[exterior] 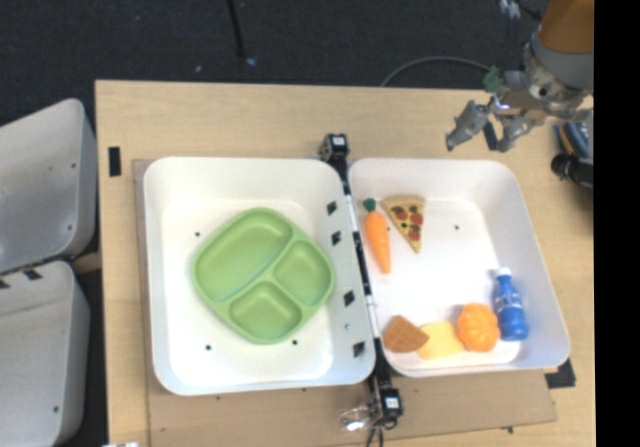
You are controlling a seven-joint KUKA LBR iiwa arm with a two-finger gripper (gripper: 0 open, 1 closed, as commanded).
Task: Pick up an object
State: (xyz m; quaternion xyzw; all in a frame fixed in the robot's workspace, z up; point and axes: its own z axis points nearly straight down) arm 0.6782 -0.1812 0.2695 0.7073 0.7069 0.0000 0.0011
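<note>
Poised at the upper right of the frame, the gripper [483, 132] hangs above the bench [250, 120], just beyond the far rim of the right bin [535, 235], its two fingers spread apart with nothing between them. Above it the grey arm [560, 55] rises toward the top right corner, its orange band [570, 15] plainly visible over the wrist.

Inside the right bin, the toys lie in two loose groups. Near the bin's upper left, a toy carrot [378, 240] rests lengthwise beside the divider, green top pointing toward the far rim, and a pizza slice [407, 220] sits just to its right, tip pointing down the frame. Along the bin's near edge, a brown wedge-shaped piece [404, 335] touches a pale yellow piece [437, 340], which in turn sits against an orange fruit-like toy [477, 326]. A small blue bottle [508, 307] with a white cap lies just right of the orange toy, against the bin's right wall.

At centre left, the left bin [165, 235] holds a green divided plate [263, 275] with three compartments, lying flat and slightly turned.

A thin grey cable [420, 65] curves over the bench behind the right bin, and white panels [40, 195] stand at the frame's left edge.
</note>
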